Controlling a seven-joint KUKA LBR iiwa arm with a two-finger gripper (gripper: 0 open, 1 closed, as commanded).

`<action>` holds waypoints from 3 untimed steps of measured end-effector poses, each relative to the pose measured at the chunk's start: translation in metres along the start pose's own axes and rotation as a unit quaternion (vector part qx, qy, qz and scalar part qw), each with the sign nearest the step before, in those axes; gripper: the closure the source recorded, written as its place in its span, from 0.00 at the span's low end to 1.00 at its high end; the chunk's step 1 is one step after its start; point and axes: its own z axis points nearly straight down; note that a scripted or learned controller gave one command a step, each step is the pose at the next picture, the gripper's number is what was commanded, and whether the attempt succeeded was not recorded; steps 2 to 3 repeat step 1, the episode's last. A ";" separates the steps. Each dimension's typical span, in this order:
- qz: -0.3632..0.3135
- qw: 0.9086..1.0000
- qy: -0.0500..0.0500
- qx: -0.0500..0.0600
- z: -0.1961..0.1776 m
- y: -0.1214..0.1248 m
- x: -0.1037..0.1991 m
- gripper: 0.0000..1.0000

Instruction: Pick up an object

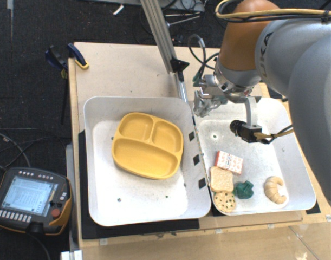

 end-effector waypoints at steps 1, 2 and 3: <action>0.001 1.000 0.000 0.000 0.002 0.012 0.048 1.00; 0.001 1.000 0.000 0.000 0.002 0.012 0.048 1.00; 0.001 1.000 0.000 0.000 0.002 0.012 0.048 1.00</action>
